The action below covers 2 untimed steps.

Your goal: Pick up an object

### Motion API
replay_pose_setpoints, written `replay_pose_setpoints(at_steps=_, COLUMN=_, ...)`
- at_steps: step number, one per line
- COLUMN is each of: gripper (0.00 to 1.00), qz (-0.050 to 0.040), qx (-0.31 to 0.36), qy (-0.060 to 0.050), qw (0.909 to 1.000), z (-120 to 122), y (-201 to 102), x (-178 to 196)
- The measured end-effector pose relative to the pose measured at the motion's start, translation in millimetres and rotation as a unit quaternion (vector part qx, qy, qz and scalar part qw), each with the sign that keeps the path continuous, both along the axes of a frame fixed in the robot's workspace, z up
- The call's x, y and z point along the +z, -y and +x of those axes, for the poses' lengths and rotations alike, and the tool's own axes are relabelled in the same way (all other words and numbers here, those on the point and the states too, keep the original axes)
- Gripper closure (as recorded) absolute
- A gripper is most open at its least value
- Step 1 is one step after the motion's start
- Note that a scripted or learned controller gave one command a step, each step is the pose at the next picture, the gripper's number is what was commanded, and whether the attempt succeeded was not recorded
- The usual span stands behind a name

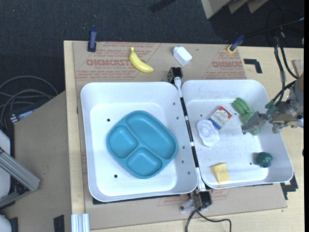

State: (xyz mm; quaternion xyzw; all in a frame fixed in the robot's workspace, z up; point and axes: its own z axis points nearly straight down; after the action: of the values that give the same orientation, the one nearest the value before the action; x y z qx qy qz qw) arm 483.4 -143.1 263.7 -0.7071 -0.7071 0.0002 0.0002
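Note:
The right bin holds several small items. A light green toy lies at its upper right, a red, white and blue packet near the middle, and a white cup just below that. A yellow block and a dark green lump sit along the front. My gripper reaches in from the right edge, low over the bin floor, just below and to the right of the light green toy. I see nothing held in it.
The left bin carries a blue divided plate. On the cardboard behind the bins lie a yellow banana and a white block. Cables hang at the far right.

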Motion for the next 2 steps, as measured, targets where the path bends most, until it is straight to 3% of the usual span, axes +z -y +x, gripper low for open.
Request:
replay_pose_setpoints(at_steps=1, gripper=0.00, qz=0.0005, qx=0.000, qy=-0.001, qw=1.0000, z=53.0, y=-17.6, x=-162.1)
replay_pose_setpoints(at_steps=2, gripper=0.00, qz=-0.0004, qx=0.001, qy=0.002, qw=1.0000, z=127.7, y=72.4, x=-163.7)
